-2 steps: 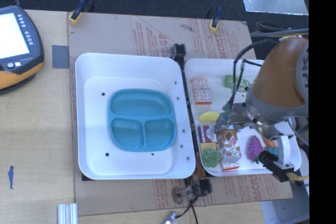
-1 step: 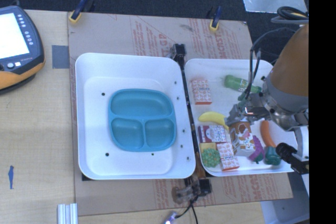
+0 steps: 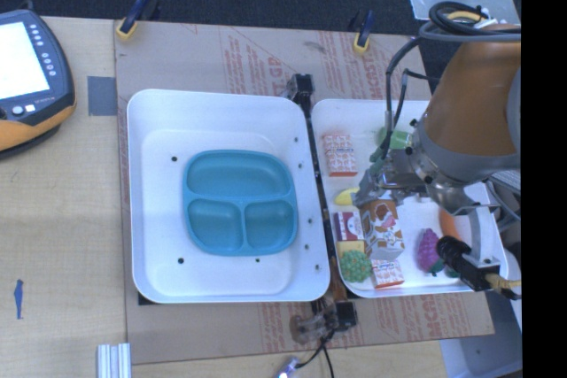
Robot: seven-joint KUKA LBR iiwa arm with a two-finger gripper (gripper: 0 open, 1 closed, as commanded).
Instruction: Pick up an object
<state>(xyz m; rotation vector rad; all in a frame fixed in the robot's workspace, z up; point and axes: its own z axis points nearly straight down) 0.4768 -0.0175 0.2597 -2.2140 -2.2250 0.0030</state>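
The arm [image 3: 469,106] reaches in from the right over the right bin [image 3: 323,115]. Its gripper [image 3: 379,190] hangs low above the bin's middle, right at the top end of a brown and white carton [image 3: 384,230] that lies in the bin. A yellow piece [image 3: 345,197] lies just left of the gripper. Whether the gripper touches the carton is not clear. The arm's body hides the right part of the bin.
The right bin also holds a pink-striped packet [image 3: 338,153], a red and white box [image 3: 348,226], a green lump [image 3: 354,264], purple grapes [image 3: 429,250], a small red box [image 3: 387,273] and a green item [image 3: 397,139]. The left bin [image 3: 142,190] holds a blue divided plate [image 3: 239,199]. A handheld control pad [image 3: 27,80] lies at far left.
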